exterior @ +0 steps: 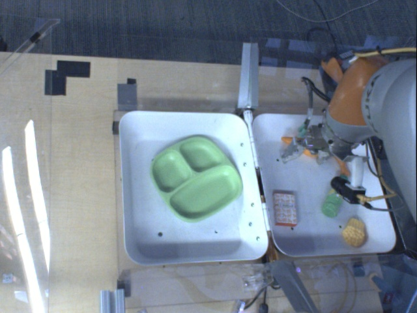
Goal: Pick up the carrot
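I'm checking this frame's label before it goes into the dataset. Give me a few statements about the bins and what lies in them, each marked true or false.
1. The green divided plate lies in the left bin. True.
2. The claw is over the left bin. False: it is over the upper part of the right bin.
3. The carrot, an orange piece, shows at the claw in the right bin. True.
4. The small patterned packet lies on the green plate. False: it lies on the floor of the right bin, near its left wall.
5. The yellow textured item sits in the right bin's lower right corner. True.
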Controlling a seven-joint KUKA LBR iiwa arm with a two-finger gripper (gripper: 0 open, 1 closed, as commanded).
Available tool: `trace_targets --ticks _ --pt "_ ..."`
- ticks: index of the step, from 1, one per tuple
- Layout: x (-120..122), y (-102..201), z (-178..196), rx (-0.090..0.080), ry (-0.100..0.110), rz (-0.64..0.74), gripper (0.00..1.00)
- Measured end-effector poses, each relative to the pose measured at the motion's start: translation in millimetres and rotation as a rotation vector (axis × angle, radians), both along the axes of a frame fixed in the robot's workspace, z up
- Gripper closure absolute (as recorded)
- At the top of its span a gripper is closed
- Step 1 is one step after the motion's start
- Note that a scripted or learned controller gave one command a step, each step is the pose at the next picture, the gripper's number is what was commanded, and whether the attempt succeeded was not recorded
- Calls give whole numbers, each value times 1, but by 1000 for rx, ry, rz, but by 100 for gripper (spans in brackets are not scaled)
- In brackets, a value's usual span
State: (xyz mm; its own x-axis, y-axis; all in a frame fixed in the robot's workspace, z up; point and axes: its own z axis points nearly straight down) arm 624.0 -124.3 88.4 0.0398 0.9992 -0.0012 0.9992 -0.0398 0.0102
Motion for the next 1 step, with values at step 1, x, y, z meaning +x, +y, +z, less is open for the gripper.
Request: trace_targets --ticks 1 --pt "43 -10 -1 5 23 -44 0"
